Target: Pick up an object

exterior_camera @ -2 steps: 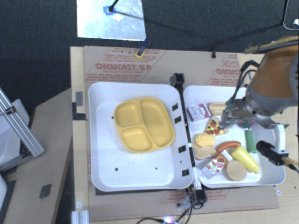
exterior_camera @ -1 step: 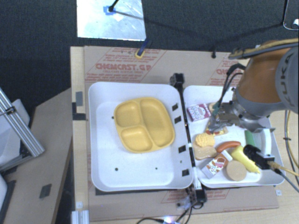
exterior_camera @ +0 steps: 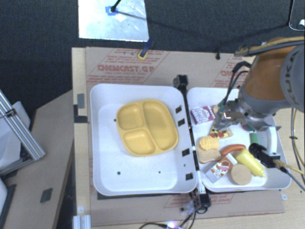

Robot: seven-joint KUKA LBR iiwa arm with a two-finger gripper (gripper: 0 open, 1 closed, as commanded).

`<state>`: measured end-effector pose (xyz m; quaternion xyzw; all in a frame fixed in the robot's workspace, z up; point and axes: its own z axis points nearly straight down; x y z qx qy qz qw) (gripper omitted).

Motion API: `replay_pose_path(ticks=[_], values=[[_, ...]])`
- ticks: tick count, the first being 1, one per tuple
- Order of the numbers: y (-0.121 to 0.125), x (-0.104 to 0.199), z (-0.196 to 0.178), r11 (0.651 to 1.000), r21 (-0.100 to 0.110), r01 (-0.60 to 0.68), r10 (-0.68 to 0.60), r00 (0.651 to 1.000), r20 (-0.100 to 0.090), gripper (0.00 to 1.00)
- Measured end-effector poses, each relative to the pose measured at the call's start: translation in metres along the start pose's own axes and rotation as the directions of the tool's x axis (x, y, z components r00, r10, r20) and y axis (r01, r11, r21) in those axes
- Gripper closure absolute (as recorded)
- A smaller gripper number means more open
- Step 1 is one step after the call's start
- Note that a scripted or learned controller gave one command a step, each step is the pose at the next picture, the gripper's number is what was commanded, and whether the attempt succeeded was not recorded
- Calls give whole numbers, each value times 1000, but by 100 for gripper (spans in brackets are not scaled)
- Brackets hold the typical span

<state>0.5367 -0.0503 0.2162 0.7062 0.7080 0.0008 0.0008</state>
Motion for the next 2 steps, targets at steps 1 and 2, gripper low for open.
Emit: replay_pose_path(ticks=[1,2], values=[[3,1,-12,1000,0,3,-3,1000,0,100],[-6,5,-18,1000,1,4,-4,1000,-1,100]])
